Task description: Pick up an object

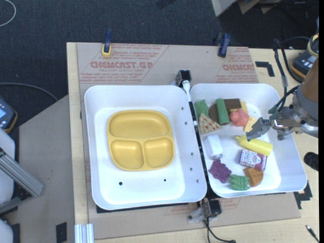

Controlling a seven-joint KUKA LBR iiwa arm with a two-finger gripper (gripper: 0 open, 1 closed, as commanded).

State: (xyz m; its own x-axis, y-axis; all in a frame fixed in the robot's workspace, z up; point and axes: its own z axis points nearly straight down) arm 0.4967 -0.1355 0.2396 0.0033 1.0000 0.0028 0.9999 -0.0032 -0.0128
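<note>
Nearest the camera, at the worktop's [76, 135] front edge, a dark clamp with trailing cable [206, 210] sits below the seam between the two white bins. Two blue clamps [107, 43] hold the worktop's far edge.

Counted out: the left bin [96, 184] holds one thing, a yellow tray [140, 139] with three compartments, one long and two smaller. The right bin [291, 166] holds about a dozen small toy pieces clustered toward its middle and left side: two green upright pieces [221, 111] side by side, one brown block [232, 104] behind them, one pink lump [239, 117], one triangular pizza slice [207, 123], one white cylinder [215, 146], one yellow oblong piece [255, 145], one small printed carton [251, 158], one purple piece [220, 170], one green knobbly piece [240, 182] and one orange-brown piece [254, 176]. A pale yellow piece behind the pink lump is mostly covered, so its shape is hard to make out.

One hand [261, 127] reaches in from the right, low over the right bin, its tip just beside the yellow oblong piece and the pink lump. Its dark fingers overlap at this angle and I cannot tell whether they are spread or pressed together; nothing is visibly pinched between them. The arm [306, 103] behind it is cut off by the frame edge.
</note>
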